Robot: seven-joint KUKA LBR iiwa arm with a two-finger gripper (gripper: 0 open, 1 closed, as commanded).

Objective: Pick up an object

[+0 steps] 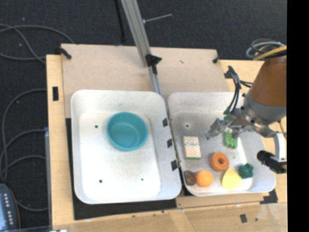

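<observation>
nothing picked yet, as far as we can judge. we have the gripper (227, 128) low over the right bin (203, 103), sitting just above the green object (231, 140), a small light-green lumpy piece near the bin's right side. grey finger parts splay out to the left of the wrist and look spread rather than closed, and we see nothing between them. the green piece reads as lying on the bin floor just under the fingertips, maybe touching, we can't tell.

other candidates in the same bin, all resting on the floor:
- small patterned box (192, 147), left of centre
- orange ring (220, 161), just beside the yellow piece
- orange ball (204, 178) at the front edge, with a brown lump (190, 178) touching or just beside it on the left
- yellow fruit-like object (231, 179)
- dark green small object (246, 170) at the yellow one's right

left bin (87, 129) holds a teal bowl (127, 131), well apart from the arm.

our read: approach is done, arm is positioned over the green piece. left to do: close on it, confirm it's actually between the fingers, lift clear of the bin. grasp looks off-centre, target sits toward the right fingertip, so a miss is plausible.
</observation>
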